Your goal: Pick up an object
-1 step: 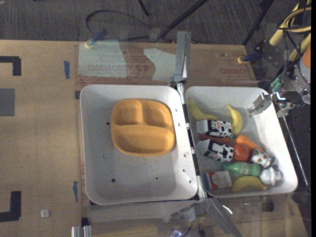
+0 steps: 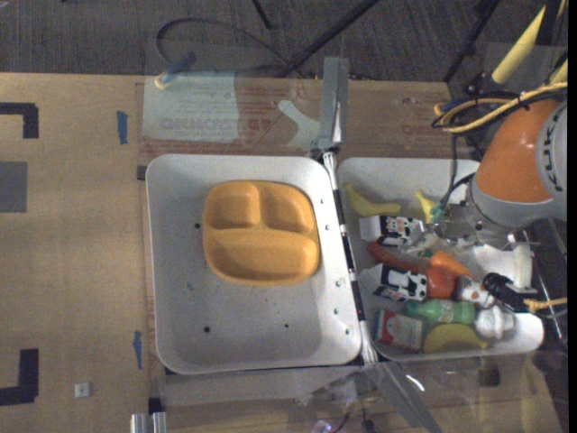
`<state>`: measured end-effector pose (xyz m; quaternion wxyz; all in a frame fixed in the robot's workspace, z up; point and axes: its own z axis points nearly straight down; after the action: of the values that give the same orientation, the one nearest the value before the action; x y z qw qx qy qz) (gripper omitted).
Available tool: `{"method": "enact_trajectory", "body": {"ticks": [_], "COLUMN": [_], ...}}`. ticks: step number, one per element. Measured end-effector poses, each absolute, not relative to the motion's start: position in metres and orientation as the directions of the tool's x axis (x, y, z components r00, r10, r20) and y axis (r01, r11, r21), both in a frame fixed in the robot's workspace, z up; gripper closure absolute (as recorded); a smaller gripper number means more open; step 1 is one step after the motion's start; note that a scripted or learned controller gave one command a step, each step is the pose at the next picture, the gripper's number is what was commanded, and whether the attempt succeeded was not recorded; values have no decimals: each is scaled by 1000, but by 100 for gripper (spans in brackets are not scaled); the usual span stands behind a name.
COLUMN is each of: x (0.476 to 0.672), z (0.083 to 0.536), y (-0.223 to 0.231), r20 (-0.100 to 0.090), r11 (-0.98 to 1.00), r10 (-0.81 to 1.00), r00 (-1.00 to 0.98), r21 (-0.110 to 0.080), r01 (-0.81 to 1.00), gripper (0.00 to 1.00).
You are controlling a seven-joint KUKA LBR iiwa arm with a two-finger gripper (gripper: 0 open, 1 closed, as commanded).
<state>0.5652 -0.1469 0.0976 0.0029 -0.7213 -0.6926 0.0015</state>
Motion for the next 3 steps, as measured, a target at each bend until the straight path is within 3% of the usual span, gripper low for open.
{"method": "enact_trajectory", "body": {"ticks": [1, 2, 3], "x": [536, 490, 479], "z": [87, 87, 110], "y": [-97, -136, -125], "r20": [0, 0, 0], "r11": [-149, 125, 80], "r10": [989, 992, 997], "r00": [149, -125, -80], "r21": [3, 3, 0], "r01": [989, 992, 997], "gripper": [0, 0, 0]}}
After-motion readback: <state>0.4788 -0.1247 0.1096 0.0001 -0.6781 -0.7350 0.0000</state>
